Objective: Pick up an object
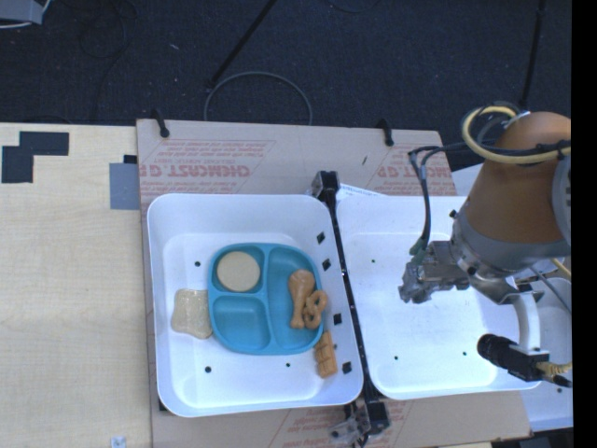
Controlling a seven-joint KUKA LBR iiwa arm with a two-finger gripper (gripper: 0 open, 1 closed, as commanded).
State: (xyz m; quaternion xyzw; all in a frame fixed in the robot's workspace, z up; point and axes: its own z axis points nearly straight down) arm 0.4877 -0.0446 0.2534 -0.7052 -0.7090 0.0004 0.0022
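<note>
Looming largest at the right of the frame, closest to the lens, is the arm's orange band (518,180), and below it the gripper (417,286) is seen low over the right bin (392,362), toward that bin's left-centre; whether it is apart or together cannot be told from this slanted view, and nothing is visibly held. The candidates for picking are all found in the left bin (177,227), well apart from the gripper. A blue divided tray (250,329) lies at its middle, with a round tan disc (237,271) in its upper-left compartment and a knobbly tan piece (306,299) (pretzel-like, probably a toy food) in the right one. Just left of the tray a pale flat slab (191,313) rests on the bin floor, and a small brown lump (325,357) sits against the tray's lower-right edge, near the bin wall. All are judged light and fairly stiff plastic or foam — nothing fragile. The knobbly piece is judged the easiest hold, taken across its narrow middle; the disc and slab lie flat and would likely slip from a pinch unless caught by their edges. The tray is judged too broad except at its rim.
</note>
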